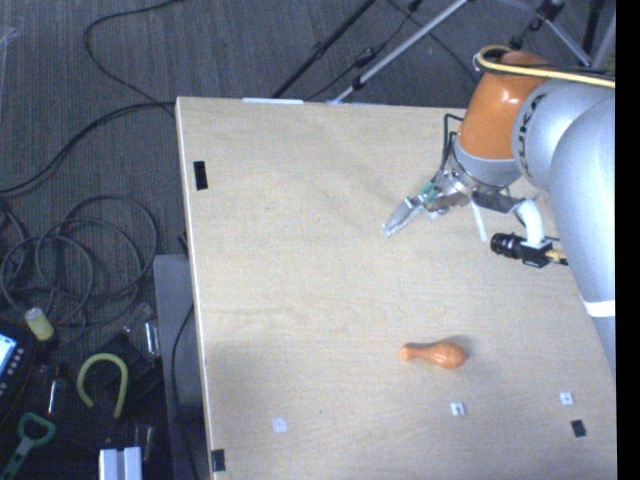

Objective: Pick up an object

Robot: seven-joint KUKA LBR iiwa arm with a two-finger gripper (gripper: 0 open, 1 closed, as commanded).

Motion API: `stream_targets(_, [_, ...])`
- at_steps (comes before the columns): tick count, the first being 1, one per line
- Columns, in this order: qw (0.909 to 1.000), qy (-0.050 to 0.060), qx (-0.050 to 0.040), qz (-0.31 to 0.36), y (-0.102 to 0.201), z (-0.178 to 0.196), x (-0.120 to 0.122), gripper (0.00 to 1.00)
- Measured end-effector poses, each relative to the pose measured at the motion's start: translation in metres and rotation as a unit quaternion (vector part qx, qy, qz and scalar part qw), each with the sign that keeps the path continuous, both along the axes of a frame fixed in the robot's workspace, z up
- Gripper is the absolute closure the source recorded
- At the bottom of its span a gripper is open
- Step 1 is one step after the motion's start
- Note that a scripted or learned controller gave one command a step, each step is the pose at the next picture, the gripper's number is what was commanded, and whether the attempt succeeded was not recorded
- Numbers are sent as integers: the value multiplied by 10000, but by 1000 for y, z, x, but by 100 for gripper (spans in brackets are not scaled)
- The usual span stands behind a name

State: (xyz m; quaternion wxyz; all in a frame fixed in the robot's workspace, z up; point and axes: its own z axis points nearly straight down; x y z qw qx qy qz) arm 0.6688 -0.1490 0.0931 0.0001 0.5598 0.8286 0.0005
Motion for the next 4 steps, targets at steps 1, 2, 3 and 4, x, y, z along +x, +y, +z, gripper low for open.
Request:
stream_targets(1, [9996, 7, -13, 274, 29, -9, -1, 0])
stream_targets(2, [9996, 1, -4, 269, 30, 0, 0, 100])
stream_targets(3, [9996, 2, -4, 269, 30, 0, 0, 0])
stream_targets(4, [9997, -3, 4, 263, 30, 9, 0, 100])
